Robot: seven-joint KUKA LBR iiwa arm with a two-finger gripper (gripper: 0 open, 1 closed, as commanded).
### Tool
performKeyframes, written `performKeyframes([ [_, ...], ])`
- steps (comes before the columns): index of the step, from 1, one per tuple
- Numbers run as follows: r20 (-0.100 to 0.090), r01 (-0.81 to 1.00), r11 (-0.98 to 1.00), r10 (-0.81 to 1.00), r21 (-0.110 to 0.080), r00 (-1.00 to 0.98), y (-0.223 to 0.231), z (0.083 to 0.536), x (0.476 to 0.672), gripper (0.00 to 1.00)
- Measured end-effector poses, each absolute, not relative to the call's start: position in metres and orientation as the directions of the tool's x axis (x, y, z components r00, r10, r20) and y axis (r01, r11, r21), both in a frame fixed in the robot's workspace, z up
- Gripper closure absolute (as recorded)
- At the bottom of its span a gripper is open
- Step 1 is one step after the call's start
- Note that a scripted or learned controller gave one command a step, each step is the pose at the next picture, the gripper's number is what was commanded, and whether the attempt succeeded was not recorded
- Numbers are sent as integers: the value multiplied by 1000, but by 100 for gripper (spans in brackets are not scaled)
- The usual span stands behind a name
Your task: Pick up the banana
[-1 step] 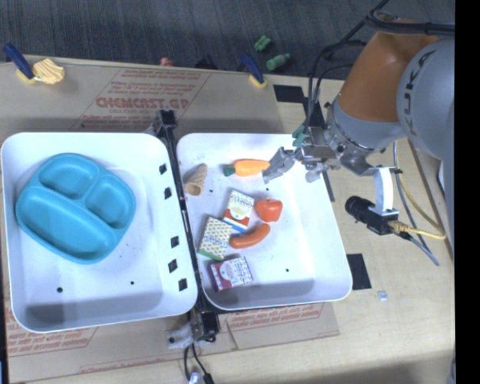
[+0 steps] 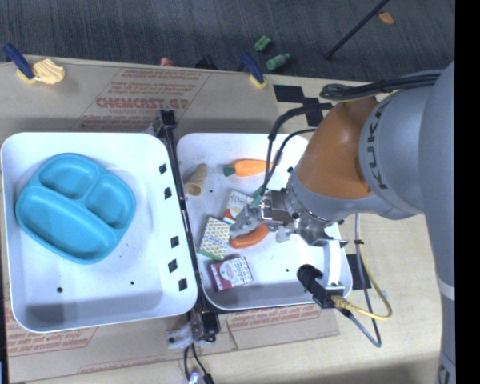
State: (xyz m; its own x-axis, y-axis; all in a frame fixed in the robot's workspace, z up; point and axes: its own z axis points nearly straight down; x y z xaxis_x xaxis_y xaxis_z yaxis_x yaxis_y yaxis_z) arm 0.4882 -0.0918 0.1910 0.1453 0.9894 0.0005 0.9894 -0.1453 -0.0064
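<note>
Looks like it's in the reach-and-grab step: past the red packet (image 2: 232, 272) at the front edge of the right bin (image 2: 284, 277), the gripper (image 2: 252, 224) is down mid-bin, right on top of an orange thing (image 2: 254, 238), and I can't tell if it's clamped or loose. My best guess for the banana (image 2: 194, 180) is the pale tan, stubby, short piece against the bin's left wall, toward the far-left corner, near the carrot (image 2: 250, 166). If so, the next move means lifting clear and shifting left and back.
</note>
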Motion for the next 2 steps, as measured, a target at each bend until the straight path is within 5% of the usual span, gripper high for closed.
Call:
performKeyframes([
  [2, -1, 971, -239, 971, -5, 239, 21, 191, 522, 0],
])
